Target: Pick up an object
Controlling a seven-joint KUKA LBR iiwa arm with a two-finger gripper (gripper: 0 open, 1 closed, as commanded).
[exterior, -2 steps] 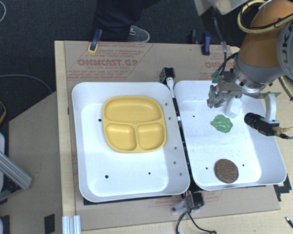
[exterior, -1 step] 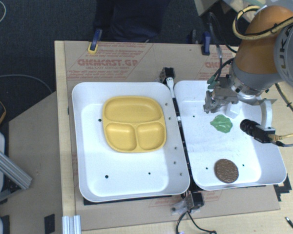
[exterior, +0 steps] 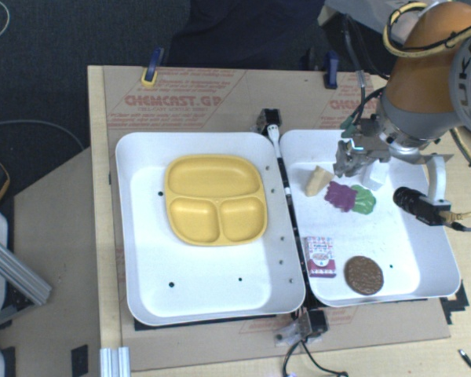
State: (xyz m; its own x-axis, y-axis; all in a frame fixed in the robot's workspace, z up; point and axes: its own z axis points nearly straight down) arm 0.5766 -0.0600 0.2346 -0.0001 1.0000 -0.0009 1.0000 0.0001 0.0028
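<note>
In the right bin (exterior: 432,277) lie a pale yellow wedge (exterior: 318,181), a purple piece (exterior: 340,196), a green piece (exterior: 364,199), a red and white packet (exterior: 320,256) and a round brown disc (exterior: 364,275). My gripper (exterior: 348,166) hangs over the back of this bin, just above the purple and green pieces and to the right of the wedge. Its dark fingers point down, and I see nothing clearly between them.
The left bin (exterior: 141,250) holds a yellow divided tray (exterior: 216,198). A black cylinder (exterior: 418,205) on a bracket sticks out over the right bin's right side. Clamps (exterior: 150,67) sit at the board's back edge.
</note>
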